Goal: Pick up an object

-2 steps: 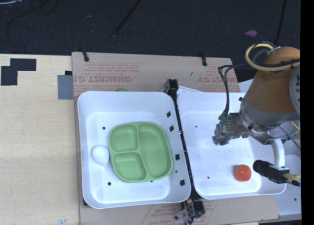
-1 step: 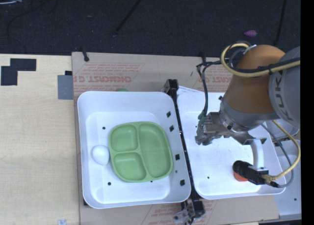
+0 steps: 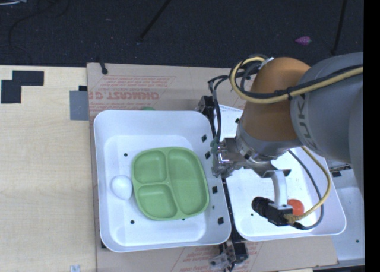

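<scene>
Green plastic is seen in the camera view as a three-compartment plate (image 3: 170, 182), laid flat in the middle of the left bin (image 3: 102, 146). A white ball (image 3: 122, 186) is set against the plate's left edge, touching or nearly touching it. In the right bin (image 3: 243, 198), a small orange object (image 3: 295, 207) lies near the front right corner, partly hidden by robot hardware. The arm (image 3: 332, 110) is stretched in from the right over the right bin. The gripper (image 3: 218, 163) is placed low at the wall where the two bins meet; whether it is wide or narrow cannot be told, and nothing is seen held in it. Printed cardboard (image 3: 127, 94) is spread beneath both bins.
</scene>
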